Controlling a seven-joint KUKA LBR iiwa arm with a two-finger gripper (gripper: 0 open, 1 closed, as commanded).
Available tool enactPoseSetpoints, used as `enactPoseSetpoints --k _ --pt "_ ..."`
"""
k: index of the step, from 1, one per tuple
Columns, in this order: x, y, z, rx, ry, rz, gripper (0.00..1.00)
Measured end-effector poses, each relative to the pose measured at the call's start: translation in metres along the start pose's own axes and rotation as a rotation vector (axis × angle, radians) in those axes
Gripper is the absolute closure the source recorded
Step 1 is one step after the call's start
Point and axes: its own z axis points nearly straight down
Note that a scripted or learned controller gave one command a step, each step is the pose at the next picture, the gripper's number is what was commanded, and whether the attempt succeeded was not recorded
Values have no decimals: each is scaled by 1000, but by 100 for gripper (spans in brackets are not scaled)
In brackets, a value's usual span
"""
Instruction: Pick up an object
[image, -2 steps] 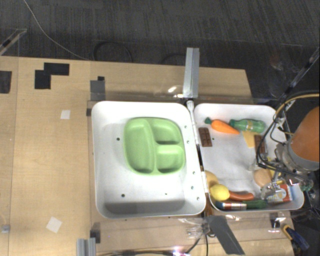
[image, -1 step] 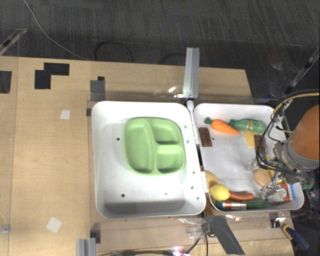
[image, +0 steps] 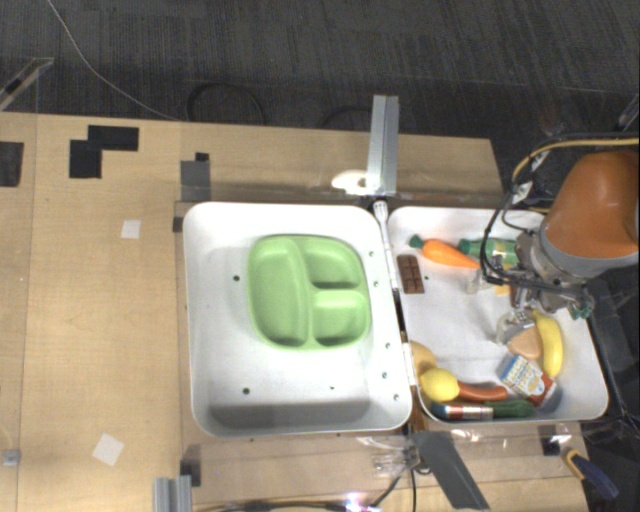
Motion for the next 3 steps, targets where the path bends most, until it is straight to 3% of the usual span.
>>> enactPoseSetpoints --k 1,2,3 --pt "-83 66 1 -5 25 126 0" --pt "-92 66 -12 -1 -6 126 100" --pt "-124 119 -98 -5 4 54 100"
